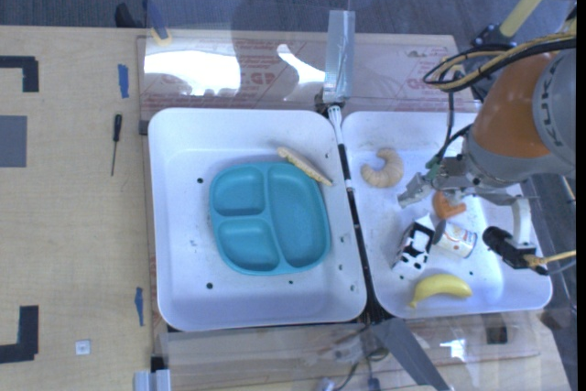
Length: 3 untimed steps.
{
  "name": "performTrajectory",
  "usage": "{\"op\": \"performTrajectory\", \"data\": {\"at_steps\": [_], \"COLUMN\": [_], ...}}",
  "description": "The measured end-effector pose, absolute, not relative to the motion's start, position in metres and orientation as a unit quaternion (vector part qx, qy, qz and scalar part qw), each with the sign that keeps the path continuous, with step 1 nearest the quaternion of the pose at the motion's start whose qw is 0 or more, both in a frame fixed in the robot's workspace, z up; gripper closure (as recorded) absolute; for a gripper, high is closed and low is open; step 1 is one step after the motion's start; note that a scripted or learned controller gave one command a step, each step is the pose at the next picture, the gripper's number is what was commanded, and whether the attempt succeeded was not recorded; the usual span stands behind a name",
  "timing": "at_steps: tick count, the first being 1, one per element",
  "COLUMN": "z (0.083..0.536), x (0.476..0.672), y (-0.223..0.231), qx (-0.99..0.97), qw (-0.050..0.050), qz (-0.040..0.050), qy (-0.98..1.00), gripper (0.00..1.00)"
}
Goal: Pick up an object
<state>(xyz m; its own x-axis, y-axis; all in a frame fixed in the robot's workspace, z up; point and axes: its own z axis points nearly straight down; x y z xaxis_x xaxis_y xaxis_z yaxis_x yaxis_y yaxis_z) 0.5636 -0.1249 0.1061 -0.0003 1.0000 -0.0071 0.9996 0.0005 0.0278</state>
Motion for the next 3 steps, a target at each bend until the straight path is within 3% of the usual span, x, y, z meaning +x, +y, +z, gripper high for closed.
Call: {"op": "performTrajectory", "data": {"at_steps": [1, 2, 3], "z": [0.118, 0.117, 0.128], "x": [0.565, 0.565, 0.566], "y": [-0.125, -0.125, -0.125], "qx": [0.707, 0.707, 0.707], "qw": [0.015, 0.015, 0.016], "qz": [0.0085, 0.008, 0.0089], "qy": [0.707, 0.707, 0.707], "gripper": [1.0, 0.0, 1.0]}}
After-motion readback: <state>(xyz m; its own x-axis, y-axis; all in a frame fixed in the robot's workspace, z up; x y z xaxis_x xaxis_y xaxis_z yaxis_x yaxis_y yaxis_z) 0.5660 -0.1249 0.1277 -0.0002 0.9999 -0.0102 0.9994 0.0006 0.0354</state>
